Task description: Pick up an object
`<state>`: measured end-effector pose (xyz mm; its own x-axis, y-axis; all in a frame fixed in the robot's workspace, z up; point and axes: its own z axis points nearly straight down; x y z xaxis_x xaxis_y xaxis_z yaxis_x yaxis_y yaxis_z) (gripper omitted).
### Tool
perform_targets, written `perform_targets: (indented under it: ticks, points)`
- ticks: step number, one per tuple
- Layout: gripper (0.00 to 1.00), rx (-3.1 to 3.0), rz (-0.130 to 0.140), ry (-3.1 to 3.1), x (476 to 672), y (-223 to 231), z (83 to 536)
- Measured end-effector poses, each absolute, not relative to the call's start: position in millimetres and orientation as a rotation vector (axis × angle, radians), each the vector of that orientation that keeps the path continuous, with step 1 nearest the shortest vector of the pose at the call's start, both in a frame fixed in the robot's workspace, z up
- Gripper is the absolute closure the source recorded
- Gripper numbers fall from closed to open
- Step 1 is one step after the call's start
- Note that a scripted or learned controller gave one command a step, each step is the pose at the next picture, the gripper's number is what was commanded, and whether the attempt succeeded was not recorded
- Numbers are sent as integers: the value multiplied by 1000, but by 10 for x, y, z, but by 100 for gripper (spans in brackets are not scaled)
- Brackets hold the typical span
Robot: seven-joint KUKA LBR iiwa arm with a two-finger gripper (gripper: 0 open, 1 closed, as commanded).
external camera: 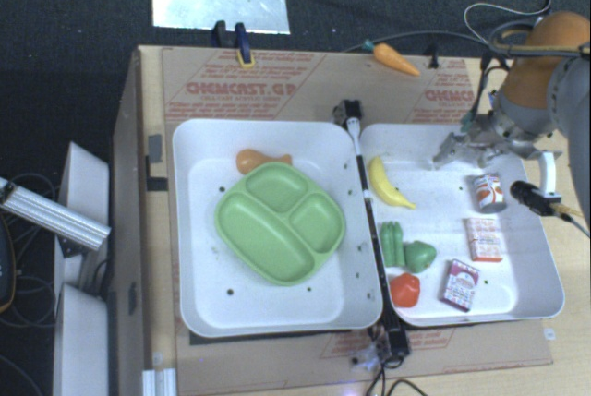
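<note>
A cardboard-covered worktop (277, 80) carries two shallow white bins side by side. The left bin (199, 228) holds a green divided plate (280, 221) with an orange toy (251, 161) at its far edge. The right bin (536, 279) holds a banana (388, 185), a green pepper (406, 251), a red tomato (404, 290), a small can (488, 192) and two small cartons (484, 239) (460, 283). The gripper (480, 145) hangs over the right bin's far side, above the can; whether its fingers are spread I cannot tell. A toy carrot (395, 59) lies on the far worktop.
</note>
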<state>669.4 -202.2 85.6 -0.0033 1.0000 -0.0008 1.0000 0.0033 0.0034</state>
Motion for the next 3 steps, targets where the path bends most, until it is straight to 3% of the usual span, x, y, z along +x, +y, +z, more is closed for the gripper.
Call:
perform_targets:
  ticks: [1,3]
  points:
    - [0,2215,2,2224,6693,-1834,850]
    - [0,2218,3,2226,6694,-2051,856]
